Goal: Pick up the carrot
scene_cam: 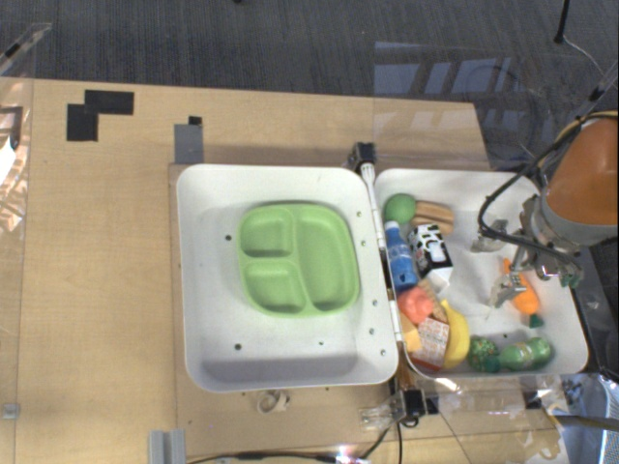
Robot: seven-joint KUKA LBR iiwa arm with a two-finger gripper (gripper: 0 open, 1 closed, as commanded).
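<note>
The carrot (526, 302) presents as a small orange piece with a pale tip, lying on the floor of the right bin (464, 259) near its far right wall. It sits directly at the gripper (511, 286), touching or just beside the fingertips on their lower right side, with the green vegetable (523, 354) and broccoli (484, 356) further out below. Whether the gripper is closed on the carrot or merely beside it cannot be determined, as the metal parts overlap the orange piece.
</note>
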